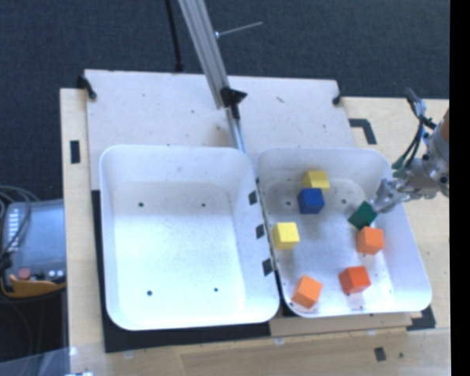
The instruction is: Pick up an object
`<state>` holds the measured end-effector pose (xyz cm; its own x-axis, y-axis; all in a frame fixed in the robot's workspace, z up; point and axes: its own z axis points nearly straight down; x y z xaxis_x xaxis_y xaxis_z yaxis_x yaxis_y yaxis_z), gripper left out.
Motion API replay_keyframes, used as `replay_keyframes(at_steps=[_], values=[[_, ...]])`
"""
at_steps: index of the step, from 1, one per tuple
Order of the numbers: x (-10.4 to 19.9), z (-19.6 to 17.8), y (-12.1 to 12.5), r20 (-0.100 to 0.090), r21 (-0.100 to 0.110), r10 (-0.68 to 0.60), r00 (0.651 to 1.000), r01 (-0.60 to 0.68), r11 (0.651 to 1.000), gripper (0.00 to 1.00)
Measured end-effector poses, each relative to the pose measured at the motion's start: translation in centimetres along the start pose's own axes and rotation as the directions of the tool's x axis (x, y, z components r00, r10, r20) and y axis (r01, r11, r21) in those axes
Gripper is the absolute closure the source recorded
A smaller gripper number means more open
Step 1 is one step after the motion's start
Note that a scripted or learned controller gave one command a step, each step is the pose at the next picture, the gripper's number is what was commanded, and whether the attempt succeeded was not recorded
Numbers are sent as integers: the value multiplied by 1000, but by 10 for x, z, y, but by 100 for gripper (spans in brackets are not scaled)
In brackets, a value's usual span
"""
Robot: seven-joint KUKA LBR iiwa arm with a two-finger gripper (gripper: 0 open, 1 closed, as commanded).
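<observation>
The right bin [407, 288] holds several small blocks. A dark green block [363, 215] sits tilted near the bin's right wall, and my gripper [382, 197] comes in from the right with its tip right at that block's upper right corner. Just below the green block lies an orange block [370, 240]. Further down sit a red-orange block [355, 279] and another orange block [306, 291]. A yellow block [316, 180] and a blue block [311, 201] touch each other near the bin's top. A second yellow block [286, 234] rests by the left wall.
The left bin [113, 210] stands beside the right one, sharing a divider with black clips [260, 229]. A slanted aluminium pole [207, 45] rises behind the bins. A grey device with cables [31, 245] sits off the bench's left.
</observation>
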<state>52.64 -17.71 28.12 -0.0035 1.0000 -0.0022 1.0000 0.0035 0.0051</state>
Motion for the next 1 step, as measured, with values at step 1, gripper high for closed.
replay_keyframes(at_steps=[1], values=[[47, -5, 13, -2, 1, -4, 1000, 4, 1000, 100]])
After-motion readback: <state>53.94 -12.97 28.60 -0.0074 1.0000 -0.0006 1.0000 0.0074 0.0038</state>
